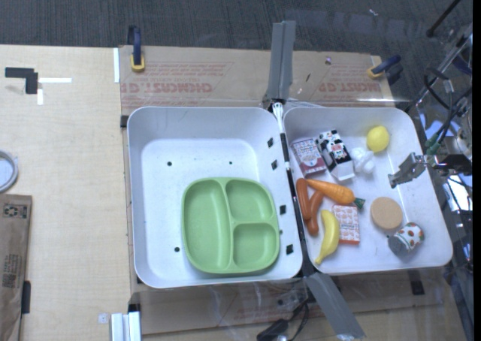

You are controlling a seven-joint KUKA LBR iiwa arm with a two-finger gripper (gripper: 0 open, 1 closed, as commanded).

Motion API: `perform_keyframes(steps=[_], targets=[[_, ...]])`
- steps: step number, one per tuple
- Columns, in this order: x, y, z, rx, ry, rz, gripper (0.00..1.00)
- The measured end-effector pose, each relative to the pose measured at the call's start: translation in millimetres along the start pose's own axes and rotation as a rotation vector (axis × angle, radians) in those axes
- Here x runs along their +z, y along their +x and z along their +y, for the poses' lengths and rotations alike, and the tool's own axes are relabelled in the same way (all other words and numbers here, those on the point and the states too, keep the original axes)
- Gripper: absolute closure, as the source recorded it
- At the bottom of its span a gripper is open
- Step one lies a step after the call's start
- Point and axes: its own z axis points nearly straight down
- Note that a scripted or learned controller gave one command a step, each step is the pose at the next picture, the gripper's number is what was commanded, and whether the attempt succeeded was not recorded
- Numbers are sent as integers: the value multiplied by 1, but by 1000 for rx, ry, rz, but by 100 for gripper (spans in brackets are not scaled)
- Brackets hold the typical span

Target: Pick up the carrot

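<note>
While the task is to pick up the carrot, the orange tapered carrot with a small green stub [331,190] lies untouched on the floor of the shallow white right-hand bin [432,204], slightly left of the bin's centre and slanting down toward the right. It is crowded: a reddish sausage-like piece [306,204] sits just beside it on the left, a yellow plastic banana [328,234] curves just below it, and a small orange-and-white snack packet [346,224] lies near its thick end. Above it are a pink-and-white carton [306,154] and a black-and-white cow-patterned milk carton [334,153], with a yellow lemon [377,138] toward the upper right. A tan round biscuit-like disc [387,212] and a small spotted cup lying on its side [407,238] rest in the lower right of that bin. The robot's grey metal hand [408,169] hangs at the right side of this bin, well apart from the carrot, and whether it is wide or narrow cannot be told from this slanted view. It appears to be holding nothing. The shallow white left-hand bin [150,182] holds a pale green three-compartment plastic plate [230,224]. Both bins sit side by side on the light wooden bench [60,182]. Judging by the crowding, a grasp across the carrot's middle would likely need care to avoid the neighbours.
</note>
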Motion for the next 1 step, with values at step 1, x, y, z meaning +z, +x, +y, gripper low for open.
perform_keyframes(steps=[1], targets=[[-50, 19, -12, 34, -2, -1, 0]])
